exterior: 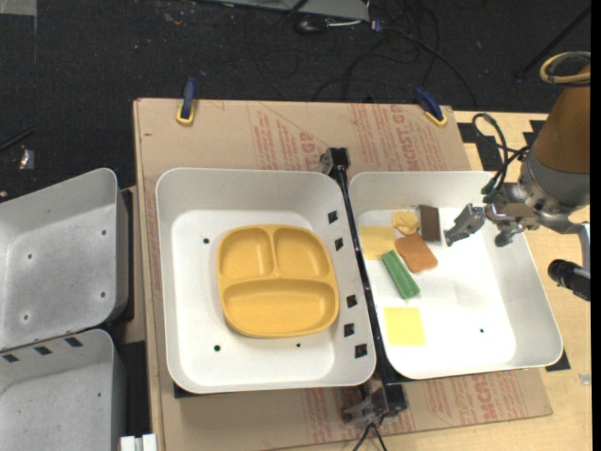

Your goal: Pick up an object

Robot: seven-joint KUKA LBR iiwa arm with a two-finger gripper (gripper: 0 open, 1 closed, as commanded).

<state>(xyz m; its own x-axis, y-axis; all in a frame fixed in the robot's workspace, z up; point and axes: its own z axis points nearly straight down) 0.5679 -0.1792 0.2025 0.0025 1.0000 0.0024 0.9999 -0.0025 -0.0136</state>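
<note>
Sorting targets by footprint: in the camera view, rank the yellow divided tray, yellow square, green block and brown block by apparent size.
1. yellow divided tray
2. yellow square
3. green block
4. brown block

The last two look close, so their order is unsure.

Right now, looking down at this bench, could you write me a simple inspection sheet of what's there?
Surface: cardboard-covered bench bearing two white bins side by side, left bin and right bin.
Job's things: in the right bin, a green block, an orange-brown piece, a brown block, a yellow flat square, a pale yellow piece and a small tan piece, mostly clustered near the divider.
Clutter: yellow divided tray in the left bin.
Grippers: gripper over the right bin, open, holding nothing.
Cables: black cable looping by the arm; more cables on the floor.
Surroundings: dark floor, spare grey bins at left, clamps on the bench edge.
</note>
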